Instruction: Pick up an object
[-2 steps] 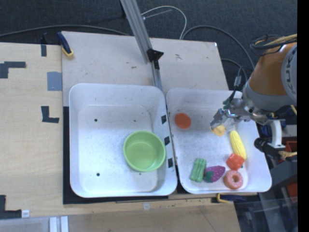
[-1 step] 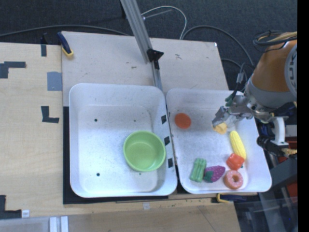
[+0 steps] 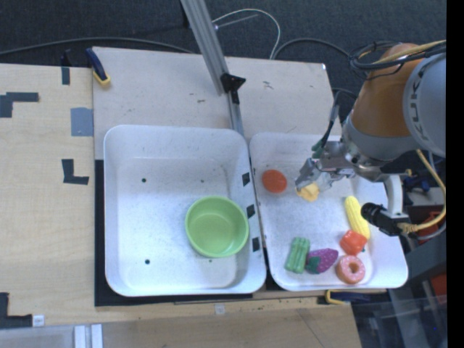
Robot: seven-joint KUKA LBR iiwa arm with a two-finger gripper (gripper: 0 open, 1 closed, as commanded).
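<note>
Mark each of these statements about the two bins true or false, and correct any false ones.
1. The green bowl sits in the left bin. True.
2. The orange ball lies inside the green bowl. False: it lies in the right bin.
3. The gripper hangs over the right bin. True.
4. The pink doughnut lies in the left bin. False: right bin, near its front corner.

Pale wood bench (image 3: 43, 216), marked with dark tape pieces (image 3: 72, 171) at left. Two white bins are set side by side on it: left bin (image 3: 127, 140), right bin (image 3: 290, 142), rims touching. A blue-and-yellow clamp (image 3: 97, 67) is seen at the far edge.
</note>
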